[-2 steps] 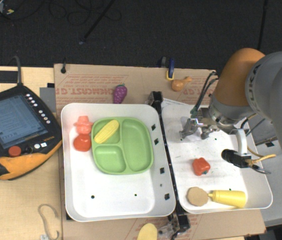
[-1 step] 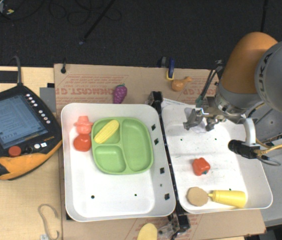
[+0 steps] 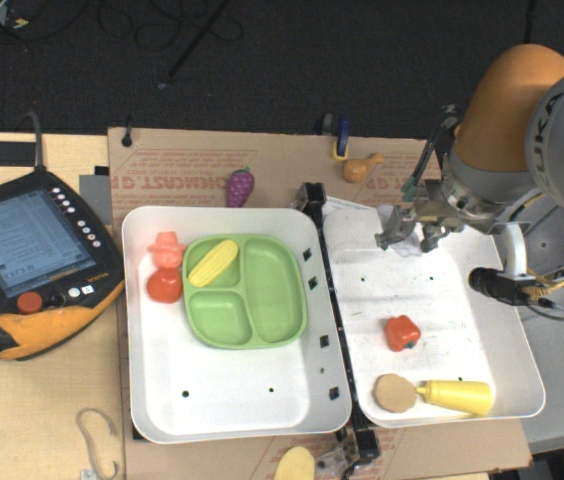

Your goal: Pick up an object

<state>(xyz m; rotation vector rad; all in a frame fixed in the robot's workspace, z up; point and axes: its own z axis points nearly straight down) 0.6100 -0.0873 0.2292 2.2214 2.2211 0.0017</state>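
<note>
Overhead, the arm's gripper (image 3: pixel 414 236) hangs over the far left part of the right bin (image 3: pixel 522 368). Its two dark fingers stand slightly apart with nothing between them.

Candidate objects, right bin: a red toy pepper (image 3: pixel 401 333) lies near the bin's middle, well apart from the gripper and nearer the camera. At the near edge, a yellow mustard bottle (image 3: pixel 457 396) lies on its side, its nozzle touching or just beside a tan round cookie-like piece (image 3: pixel 395 393).

Left bin (image 3: pixel 152 368): a green divided plate (image 3: pixel 247 293) carries a yellow corn cob (image 3: pixel 211 262) in its upper left compartment. A pink toy (image 3: pixel 166 249) and a red tomato-like toy (image 3: pixel 164 285) sit just beside the plate's left rim.

Risks, as judged from this pose:
- The pepper, the nearest object, is small, rounded and probably smooth. A descent slightly off centre would likely push it aside or squeeze it out from between the fingers.
- The modest finger opening leaves little margin, so one finger could land on top of the pepper instead of beside it.
- The bottle lies close to the bin's near wall, against the round piece. A grasp there could strike the wall or disturb both objects.
- The cookie-like piece looks flat and low, so fingers closing on it may scrape the bin floor and close over it.

Appearance of the likeliest target: the pepper is glossy red and lumpy, with a darker shaded side toward the camera. Whether it stands or lies tipped cannot be told.
</note>
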